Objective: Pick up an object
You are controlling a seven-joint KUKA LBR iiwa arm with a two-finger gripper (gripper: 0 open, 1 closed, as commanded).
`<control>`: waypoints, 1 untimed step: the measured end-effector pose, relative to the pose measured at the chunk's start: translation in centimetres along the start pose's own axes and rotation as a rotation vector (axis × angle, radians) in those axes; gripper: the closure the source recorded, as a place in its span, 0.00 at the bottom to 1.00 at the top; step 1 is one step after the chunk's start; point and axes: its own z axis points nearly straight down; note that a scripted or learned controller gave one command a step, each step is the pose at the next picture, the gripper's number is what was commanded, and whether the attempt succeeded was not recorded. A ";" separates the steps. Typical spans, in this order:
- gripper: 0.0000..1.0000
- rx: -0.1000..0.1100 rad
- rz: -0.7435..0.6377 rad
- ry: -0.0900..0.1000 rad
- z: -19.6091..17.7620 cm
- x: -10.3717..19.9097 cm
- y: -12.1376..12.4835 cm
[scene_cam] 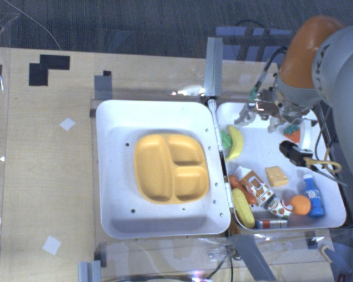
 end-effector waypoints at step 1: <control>0.00 0.013 0.067 -0.002 -0.4 2.1 -1.6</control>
